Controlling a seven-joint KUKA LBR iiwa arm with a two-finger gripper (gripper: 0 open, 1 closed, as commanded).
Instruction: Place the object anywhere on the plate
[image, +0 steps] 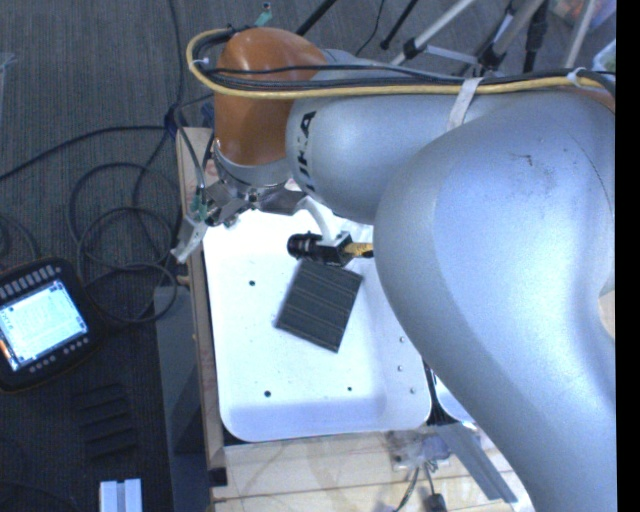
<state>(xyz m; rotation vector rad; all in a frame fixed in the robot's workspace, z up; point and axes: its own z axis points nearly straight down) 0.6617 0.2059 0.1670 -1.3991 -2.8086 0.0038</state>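
The claw (200, 222) hangs below the orange band (258, 90) of the arm (500, 260), at the far-left corner of the white bin (260, 385), right over its left rim and the wooden bench edge (197, 300). Whether it is released or clenched I cannot tell, as the wrist hides its working end from above. Nothing can be seen gripped in it, and it stands well apart from the task's thing.

That thing, a dark grey ribbed slab (319, 306), lies flat on the bin floor, towards the far half and a little right of the middle. It is a rectangle set askew: its long axis runs roughly near to far, with the far end leaning right and the near end leaning left. Its right side lies close under the arm's big grey body.

On the carpet to the left lies a handheld pendant (40, 325) with a lit screen, amid loops of black cable (120, 215). A sliver of the second bin (452, 405) peeps out on the right.
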